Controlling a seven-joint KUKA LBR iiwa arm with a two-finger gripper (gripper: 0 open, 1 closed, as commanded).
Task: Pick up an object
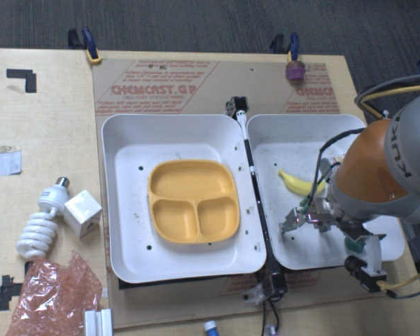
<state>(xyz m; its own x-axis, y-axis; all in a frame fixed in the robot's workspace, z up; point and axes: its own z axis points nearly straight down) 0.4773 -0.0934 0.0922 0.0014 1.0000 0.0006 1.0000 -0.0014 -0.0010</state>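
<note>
A yellow banana (pixel 296 181) lies in the right white bin (pixel 266 135), near its middle. My gripper (pixel 292 222) is low inside this bin, just in front of the banana and a little apart from it. The grey arm with its orange band (pixel 360 170) reaches in from the right and hides the banana's right end. A yellow divided plate (pixel 194 201) lies in the middle of the left bin (pixel 119 138).
Left of the bins, on the bench, lie a spiral light bulb (pixel 42 222), a white cube (pixel 82 213) and a crumpled pink bag (pixel 52 296). A small purple object (pixel 295 70) sits behind the right bin. Cables (pixel 388 93) loop at the right.
</note>
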